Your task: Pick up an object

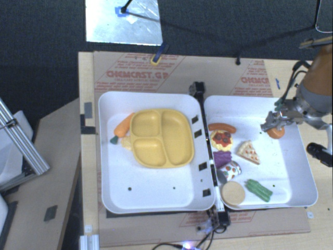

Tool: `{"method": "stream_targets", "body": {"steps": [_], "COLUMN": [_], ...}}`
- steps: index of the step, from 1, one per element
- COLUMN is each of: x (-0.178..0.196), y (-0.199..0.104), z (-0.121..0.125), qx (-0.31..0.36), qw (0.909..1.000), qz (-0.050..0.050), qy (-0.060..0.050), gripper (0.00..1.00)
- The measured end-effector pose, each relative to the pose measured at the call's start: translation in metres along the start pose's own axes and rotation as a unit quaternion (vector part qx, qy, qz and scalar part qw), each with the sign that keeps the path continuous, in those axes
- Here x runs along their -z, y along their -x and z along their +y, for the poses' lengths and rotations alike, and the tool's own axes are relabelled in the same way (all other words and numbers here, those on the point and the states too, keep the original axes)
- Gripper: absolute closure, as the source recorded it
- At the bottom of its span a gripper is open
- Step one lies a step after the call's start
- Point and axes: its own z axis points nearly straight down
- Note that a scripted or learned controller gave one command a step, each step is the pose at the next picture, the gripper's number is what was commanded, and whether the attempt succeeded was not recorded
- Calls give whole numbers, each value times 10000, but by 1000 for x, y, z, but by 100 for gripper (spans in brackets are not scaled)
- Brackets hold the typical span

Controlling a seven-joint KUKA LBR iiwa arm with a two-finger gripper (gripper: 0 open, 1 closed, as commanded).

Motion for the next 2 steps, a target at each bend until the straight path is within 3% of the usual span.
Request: {"method": "stream_targets", "body": {"steps": [1, 2], "x": [26, 32], "y": [0, -43], "z": [1, 3], "qx": [-1, 4], "qw": [10000, 10000], "qz": [1, 6], "qy": [-5, -12], "gripper": [100, 100]}}
